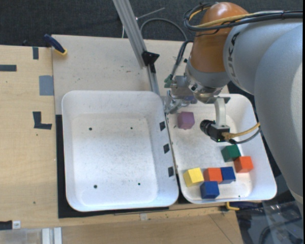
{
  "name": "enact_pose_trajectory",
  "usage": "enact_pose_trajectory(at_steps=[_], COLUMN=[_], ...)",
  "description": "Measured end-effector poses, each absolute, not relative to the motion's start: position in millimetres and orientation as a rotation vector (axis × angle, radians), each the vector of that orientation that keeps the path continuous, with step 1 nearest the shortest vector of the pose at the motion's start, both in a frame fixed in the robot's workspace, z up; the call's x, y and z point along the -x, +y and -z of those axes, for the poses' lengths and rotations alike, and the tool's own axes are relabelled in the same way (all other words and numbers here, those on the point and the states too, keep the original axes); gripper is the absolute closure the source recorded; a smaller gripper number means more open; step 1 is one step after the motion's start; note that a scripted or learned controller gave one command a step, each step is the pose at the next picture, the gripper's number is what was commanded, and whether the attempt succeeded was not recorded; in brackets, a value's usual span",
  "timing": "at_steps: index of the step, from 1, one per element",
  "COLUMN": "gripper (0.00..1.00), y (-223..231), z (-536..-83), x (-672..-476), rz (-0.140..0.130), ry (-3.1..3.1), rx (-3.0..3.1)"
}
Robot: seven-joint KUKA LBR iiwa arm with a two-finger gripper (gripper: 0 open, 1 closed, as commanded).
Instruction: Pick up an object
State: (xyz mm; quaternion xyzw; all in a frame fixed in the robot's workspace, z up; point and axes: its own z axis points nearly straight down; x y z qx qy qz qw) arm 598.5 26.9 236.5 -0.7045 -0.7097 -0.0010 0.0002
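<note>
**Colours on the bench**

Two white bins, the left one (112, 146) speckled with fine dark flecks and four black dots, the right one (259, 187) white too. In the right bin: a pale purple block (185, 120), a green block (231, 152), an orange block (243, 163), a second orange block (213, 175), a yellow block (194, 176), a blue block (227, 174), another blue block (209, 189). Grey arm (274, 75) with an orange band (213, 39). Pale wood benchtop (20, 136) marked with grey-blue tape patches (46, 85).
</note>
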Motion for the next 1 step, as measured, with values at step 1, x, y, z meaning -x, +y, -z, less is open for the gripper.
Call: enact_pose_trajectory(at_steps=[1], gripper=[1.00], y=[68.7], z=[-242.4], x=[-629.9], rz=[0.003], ry=[-2.228], rx=[2.215])
